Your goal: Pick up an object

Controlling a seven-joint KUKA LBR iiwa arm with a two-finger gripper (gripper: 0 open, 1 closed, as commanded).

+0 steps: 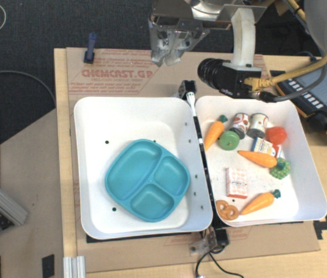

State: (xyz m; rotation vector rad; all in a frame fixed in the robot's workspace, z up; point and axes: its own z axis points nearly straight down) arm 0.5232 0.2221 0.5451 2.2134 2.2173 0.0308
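Note:
My gripper hangs high above the back edge of the bench, behind the left bin, with nothing between its fingers. The right bin holds three carrots, a green round piece, two small cans, a red tomato-like piece, a green broccoli piece, a small red and white packet and a pretzel.
A teal divided plate lies in the left bin. A black strip runs along the seam between the bins. A small blue clip sits on the cardboard at the back left.

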